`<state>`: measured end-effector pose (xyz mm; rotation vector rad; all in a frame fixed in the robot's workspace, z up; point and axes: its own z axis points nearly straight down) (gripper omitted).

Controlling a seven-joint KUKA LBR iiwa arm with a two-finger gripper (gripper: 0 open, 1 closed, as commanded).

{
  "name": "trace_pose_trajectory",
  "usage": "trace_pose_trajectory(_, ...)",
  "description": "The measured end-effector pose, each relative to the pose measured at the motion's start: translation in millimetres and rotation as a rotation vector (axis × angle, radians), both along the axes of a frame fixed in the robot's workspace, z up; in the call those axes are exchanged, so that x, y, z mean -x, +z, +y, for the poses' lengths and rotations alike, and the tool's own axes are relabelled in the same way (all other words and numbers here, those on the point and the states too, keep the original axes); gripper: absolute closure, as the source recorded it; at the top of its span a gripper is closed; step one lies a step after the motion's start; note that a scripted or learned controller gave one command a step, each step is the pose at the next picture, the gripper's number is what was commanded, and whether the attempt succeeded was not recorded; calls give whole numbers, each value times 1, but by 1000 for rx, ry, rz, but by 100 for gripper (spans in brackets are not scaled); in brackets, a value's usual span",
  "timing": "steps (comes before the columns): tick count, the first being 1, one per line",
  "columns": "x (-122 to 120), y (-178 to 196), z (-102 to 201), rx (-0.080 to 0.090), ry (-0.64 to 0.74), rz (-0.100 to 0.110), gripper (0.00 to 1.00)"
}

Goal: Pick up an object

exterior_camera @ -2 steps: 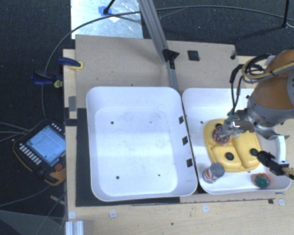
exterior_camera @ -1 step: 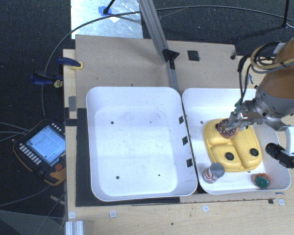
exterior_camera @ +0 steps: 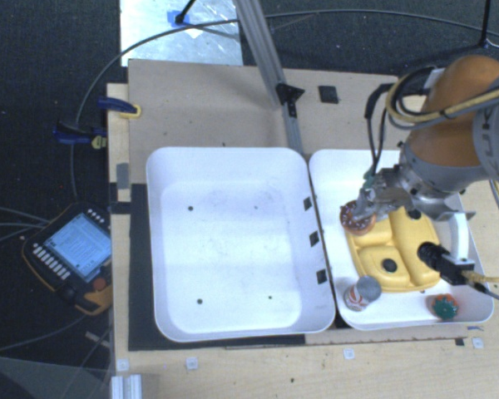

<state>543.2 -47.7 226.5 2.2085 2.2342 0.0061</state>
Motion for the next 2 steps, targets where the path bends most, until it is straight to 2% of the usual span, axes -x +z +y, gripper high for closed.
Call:
trace_pose_trajectory(1, -2, -6, 58, 0, 0, 2, 100)
trace_pose_trajectory(2, 16, -2, 109, 0, -1, 3, 100)
